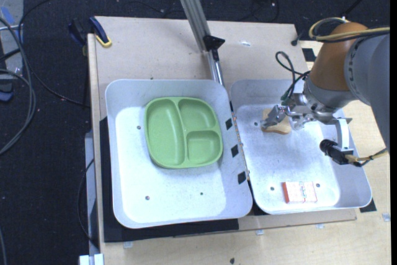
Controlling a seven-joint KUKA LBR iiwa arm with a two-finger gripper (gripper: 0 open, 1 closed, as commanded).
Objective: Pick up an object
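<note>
Jaws (277, 121), their state impossible to tell, crowd a tan object (278, 128) that may skid across the right bin (347, 198).

Grey arm (372, 68), orange band, black cables, metallic end effector (282, 119).
</note>
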